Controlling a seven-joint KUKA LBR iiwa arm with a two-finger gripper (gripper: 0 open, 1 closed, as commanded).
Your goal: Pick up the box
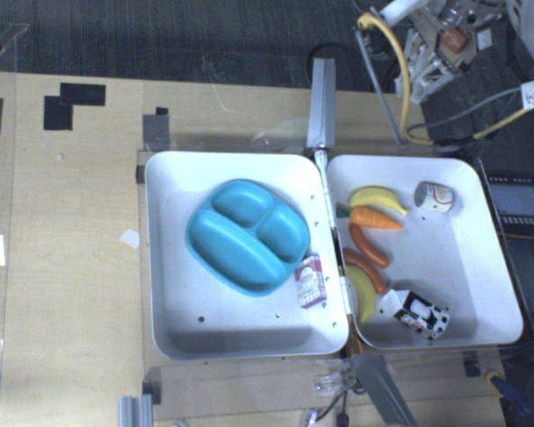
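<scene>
Left bin (160, 238): blue plate (247, 235), box (311, 281). Right bin (489, 238): banana (378, 200), carrot (376, 220), cup (435, 197).

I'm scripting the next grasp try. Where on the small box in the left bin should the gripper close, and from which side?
Judging by its pose, come straight down on the box and close across its narrow width at mid-length. It lies flat, long axis running near-to-far, with the blue plate close on its left and the bin wall on its right.
</scene>
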